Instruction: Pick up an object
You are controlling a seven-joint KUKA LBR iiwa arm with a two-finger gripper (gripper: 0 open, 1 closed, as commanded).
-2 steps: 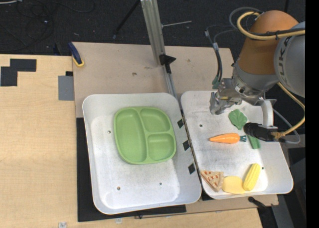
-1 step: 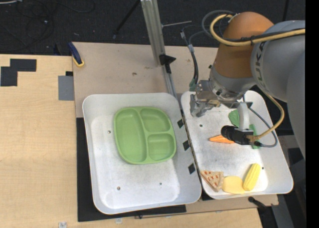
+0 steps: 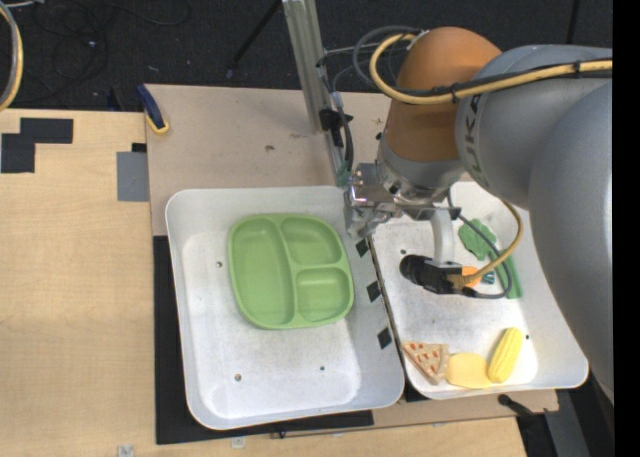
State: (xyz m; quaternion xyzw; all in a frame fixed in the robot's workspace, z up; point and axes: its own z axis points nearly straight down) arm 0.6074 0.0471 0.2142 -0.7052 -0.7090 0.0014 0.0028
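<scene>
Left bin (image 3: 280,370): green divided plate (image 3: 290,270). Right bin (image 3: 455,323): pizza slice (image 3: 427,357), yellow lump (image 3: 465,372), corn cob (image 3: 506,354) near the front, green piece (image 3: 478,238) farther back. My gripper (image 3: 366,213) hangs over the bins' shared rim, far end; whether it is spread or closed, cannot tell.

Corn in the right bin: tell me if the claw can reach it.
Probably yes. The corn lies uncovered near the bin's front corner; the claw hangs over that bin's far end. A yellow lump beside it could crowd the grasp.

Bulky grey arm (image 3: 560,145) with 1 rounded orange band (image 3: 440,75); a yellow cable (image 3: 580,68) loops over the band's 12 o'clock side.
</scene>
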